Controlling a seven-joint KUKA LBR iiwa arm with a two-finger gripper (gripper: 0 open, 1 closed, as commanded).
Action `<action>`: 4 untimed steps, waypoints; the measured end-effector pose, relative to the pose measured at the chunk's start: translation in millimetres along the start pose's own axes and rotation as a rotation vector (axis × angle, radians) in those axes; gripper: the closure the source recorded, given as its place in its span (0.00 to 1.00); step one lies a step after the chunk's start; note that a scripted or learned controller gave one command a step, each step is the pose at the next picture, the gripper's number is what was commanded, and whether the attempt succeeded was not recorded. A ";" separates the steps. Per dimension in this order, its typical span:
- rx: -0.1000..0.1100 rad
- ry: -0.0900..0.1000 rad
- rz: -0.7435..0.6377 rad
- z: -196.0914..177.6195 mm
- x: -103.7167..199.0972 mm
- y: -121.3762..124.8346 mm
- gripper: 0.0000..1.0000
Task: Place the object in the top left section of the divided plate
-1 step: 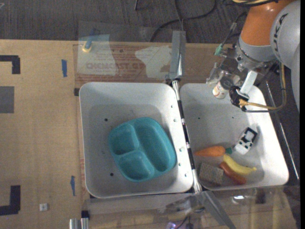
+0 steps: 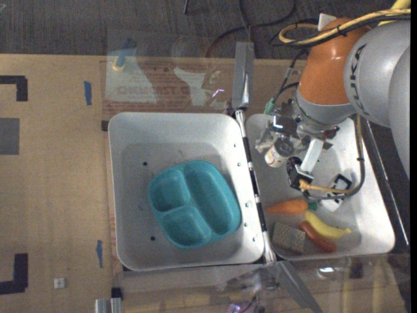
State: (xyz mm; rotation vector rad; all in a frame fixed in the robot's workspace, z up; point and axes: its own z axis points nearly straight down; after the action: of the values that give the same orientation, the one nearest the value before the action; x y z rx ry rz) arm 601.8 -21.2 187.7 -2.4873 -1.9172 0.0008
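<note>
Teal plate (image 2: 194, 203) sits in the left bin (image 2: 124, 135), its long axis slanting, and it holds nothing. My gripper (image 2: 281, 150) hangs over the upper part of the right bin (image 2: 384, 237); whether it is open or closed, or has hold of anything, I cannot tell from here. The likely objects lie below me along the near edge: a carrot (image 2: 287, 207), a banana (image 2: 324, 225) and a sponge (image 2: 288, 237). The plate's top left section lies off to my left, across the bin wall.
</note>
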 end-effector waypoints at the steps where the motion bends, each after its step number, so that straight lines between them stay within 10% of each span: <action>1: 0.002 0.000 -0.046 3.6 43.4 -43.2 1.00; 2: 0.001 0.000 -0.136 -6.6 88.0 -66.9 1.00; 3: 0.003 -0.001 -0.312 -43.6 122.8 -159.9 1.00; 4: 0.003 -0.001 -0.481 -16.2 131.7 -162.3 1.00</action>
State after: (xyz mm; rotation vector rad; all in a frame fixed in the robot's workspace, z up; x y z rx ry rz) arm 478.4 147.5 204.2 -1.9576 -2.4533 0.0039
